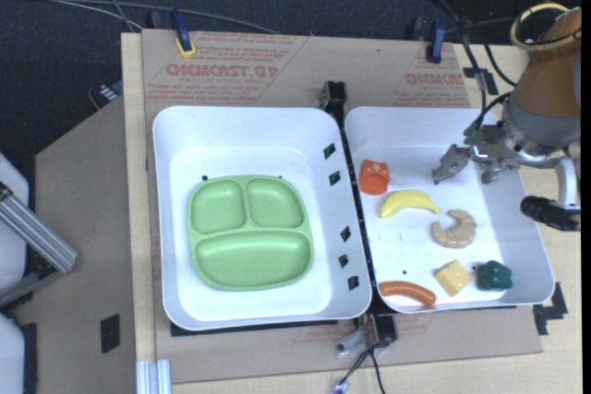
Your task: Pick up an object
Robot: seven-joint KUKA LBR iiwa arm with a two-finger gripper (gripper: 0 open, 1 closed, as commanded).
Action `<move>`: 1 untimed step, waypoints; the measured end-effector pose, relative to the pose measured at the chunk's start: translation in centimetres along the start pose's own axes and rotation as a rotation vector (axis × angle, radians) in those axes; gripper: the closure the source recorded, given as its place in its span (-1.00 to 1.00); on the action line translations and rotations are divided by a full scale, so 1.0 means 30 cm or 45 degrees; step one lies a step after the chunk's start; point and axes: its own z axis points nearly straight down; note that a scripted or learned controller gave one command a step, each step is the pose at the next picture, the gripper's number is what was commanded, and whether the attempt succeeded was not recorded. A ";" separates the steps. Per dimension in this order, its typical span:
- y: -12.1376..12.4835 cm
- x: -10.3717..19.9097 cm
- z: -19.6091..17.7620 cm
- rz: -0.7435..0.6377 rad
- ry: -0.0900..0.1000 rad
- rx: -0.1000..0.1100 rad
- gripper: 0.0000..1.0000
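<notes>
Two shallow white bins sit side by side on the bench (231, 74), which is covered with printed cardboard. The left bin (175, 198) holds a green divided plate (249, 231) lying flat near its middle, with three compartments facing up. The right bin (406, 129) carries the small toy foods. An orange-red pepper (373, 178) lies close to the bin's left wall, just beside the divider between the two bins. A yellow banana (409, 203) lies just below and to the right of it, curved side up. A tan croissant (454, 229) rests near the banana's right end, toward the middle of the bin. Along the bin's front edge lie a red sausage (407, 292) at the front left corner, a yellow cheese wedge (452, 277) to its right, and a dark green broccoli piece (494, 276) near the front right corner, just beside the cheese. The arm (547, 88) reaches in over the right bin's back right corner. Its pincer (450, 167) points toward the bin's middle, above the floor behind the banana and croissant, with its fingers spread apart and nothing between them. All the foods lie apart from the pincer.
</notes>
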 end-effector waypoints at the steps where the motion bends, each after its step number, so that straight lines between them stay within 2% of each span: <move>1: -0.003 0.002 0.185 0.000 -0.001 -0.001 -1.00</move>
